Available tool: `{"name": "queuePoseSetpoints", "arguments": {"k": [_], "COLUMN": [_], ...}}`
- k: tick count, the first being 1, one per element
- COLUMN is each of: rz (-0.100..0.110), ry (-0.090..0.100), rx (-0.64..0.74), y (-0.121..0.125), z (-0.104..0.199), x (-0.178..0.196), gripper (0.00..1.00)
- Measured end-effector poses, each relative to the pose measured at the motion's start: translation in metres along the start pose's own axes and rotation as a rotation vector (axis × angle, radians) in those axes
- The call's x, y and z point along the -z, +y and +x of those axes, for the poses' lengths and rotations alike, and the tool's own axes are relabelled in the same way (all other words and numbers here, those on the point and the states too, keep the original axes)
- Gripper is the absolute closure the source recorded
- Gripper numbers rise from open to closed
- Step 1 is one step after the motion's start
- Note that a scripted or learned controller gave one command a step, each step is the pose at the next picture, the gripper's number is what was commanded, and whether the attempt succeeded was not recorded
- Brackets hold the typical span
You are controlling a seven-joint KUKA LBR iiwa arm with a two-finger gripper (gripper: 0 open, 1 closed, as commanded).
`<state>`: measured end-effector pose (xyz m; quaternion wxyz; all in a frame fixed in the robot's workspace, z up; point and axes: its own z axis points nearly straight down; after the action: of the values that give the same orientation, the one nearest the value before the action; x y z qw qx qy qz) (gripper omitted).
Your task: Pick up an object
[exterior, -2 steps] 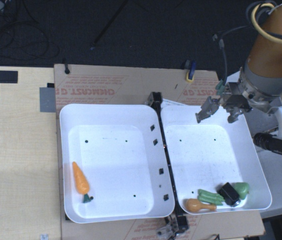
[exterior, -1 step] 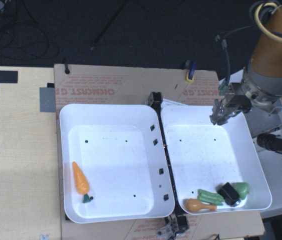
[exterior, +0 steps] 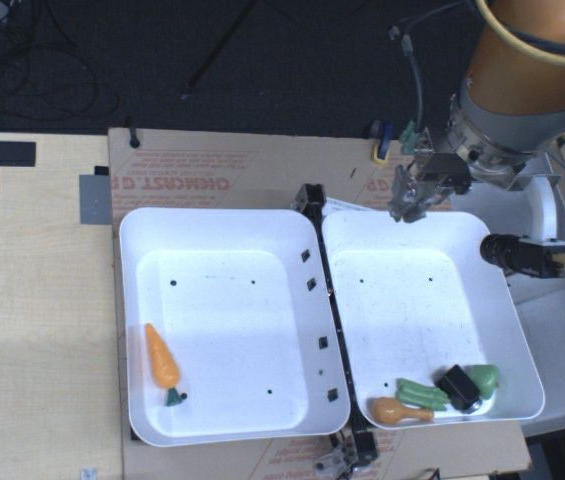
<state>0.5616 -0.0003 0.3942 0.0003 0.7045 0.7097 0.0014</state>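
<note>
My gripper (exterior: 409,206) hangs over the far edge of the right bin (exterior: 417,298), below the orange-banded wrist; nothing shows between its fingers. An orange carrot (exterior: 160,357) with a green stub lies at the near left of the left bin (exterior: 222,268). In the right bin's near right corner sit a green pod-shaped toy (exterior: 421,394), a black block (exterior: 458,387), a green rounded piece (exterior: 484,376) and an orange-tan pear-shaped toy (exterior: 398,411). All of these lie far from the gripper.
A black divider (exterior: 324,308) with clips runs between the two bins. Cardboard (exterior: 222,173) lies under the bins on a light wooden bench. A black cylindrical part (exterior: 517,255) juts in at the right bin's far right rim. Cables hang behind.
</note>
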Motion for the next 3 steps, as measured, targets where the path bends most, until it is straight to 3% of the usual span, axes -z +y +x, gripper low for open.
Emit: {"name": "queuePoseSetpoints", "arguments": {"k": [1,2,3], "rz": [0.015,0.003,-0.004], "ry": [-0.002,-0.001,0.0], "rx": [-0.013,-0.004,-0.002], "y": [-0.01,-0.025,-0.033], "z": [-0.054,-0.021,0.014], "x": [-0.098,-0.057,0.035], "gripper": [1.0,1.0,1.0]}}
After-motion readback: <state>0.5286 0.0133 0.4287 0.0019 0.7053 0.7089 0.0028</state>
